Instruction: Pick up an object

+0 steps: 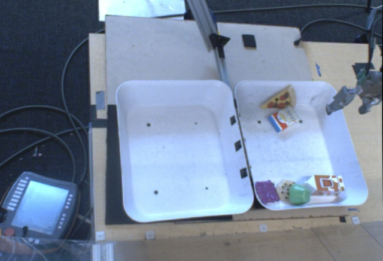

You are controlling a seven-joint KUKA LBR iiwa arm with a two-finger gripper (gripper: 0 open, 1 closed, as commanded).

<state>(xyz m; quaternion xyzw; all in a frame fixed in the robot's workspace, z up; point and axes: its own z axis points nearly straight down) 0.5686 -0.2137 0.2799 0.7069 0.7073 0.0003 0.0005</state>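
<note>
Gripper fingers (342,100) of grey metal hang at the 3 o'clock edge of the right shallow white plastic bin (344,140), just over its rim. They look a little spread, with nothing between them, though the small size leaves some doubt.

No object is chosen yet, I judge; this is the approach step. Nearest candidates lie toward 9 o'clock from the gripper: an orange triangular pizza-slice toy (279,98) and, touching it on the 6 o'clock side, a small white box with red and blue print (283,120). At the bin's 6 o'clock wall a purple block (267,191), a green round toy (298,194) and an orange-and-white patterned box (329,184) crowd together.

Next move asks the arm to travel inward over one target, then descend with fingers on both its sides. The isolated pair seems easier than the crowded corner.
</note>
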